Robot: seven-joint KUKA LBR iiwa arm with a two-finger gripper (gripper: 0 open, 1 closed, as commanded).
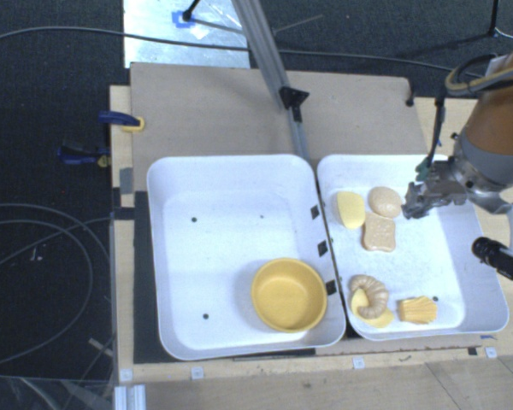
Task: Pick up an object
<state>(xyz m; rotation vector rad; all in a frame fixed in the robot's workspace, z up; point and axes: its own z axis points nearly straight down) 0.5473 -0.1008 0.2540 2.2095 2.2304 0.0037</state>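
Observation:
The right bin (474,254) holds several food toys. A yellow wedge (350,208) lies at its left, a round tan bun (384,201) beside it, and a tan cracker-like slab (379,232) just below the bun. A curled croissant shape (370,295) and a ridged orange-yellow piece (418,310) lie near the front wall. My gripper (415,203) hangs over the right bin, just right of the bun, at the end of the grey arm with its orange band. A yellow bowl (288,294) sits in the left bin.
The left bin (197,195) stands beside the right one, with black clips on the shared wall. A slanted grey pole (265,49) crosses above the bench's back. Blue clamps (111,122) sit off the bench's left edge. Cables run over the dark floor.

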